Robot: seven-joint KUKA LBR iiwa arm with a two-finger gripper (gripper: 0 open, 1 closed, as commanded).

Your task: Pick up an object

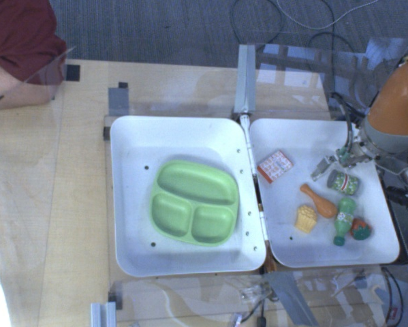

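Right bin (285,251), hand (334,163) over can (343,182)

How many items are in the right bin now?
6: a red-and-white box at upper left, a can under the gripper, an orange drumstick mid-bin, a yellow piece below it, a green bottle and a strawberry lower right. The gripper may hide more.

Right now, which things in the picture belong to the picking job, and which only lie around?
Belong to the job:
- claw
- small can
- green bottle
- orange drumstick
- yellow corn piece
- red-and-white box
- red toy

Lying about:
- green divided plate in the left bin
- cables
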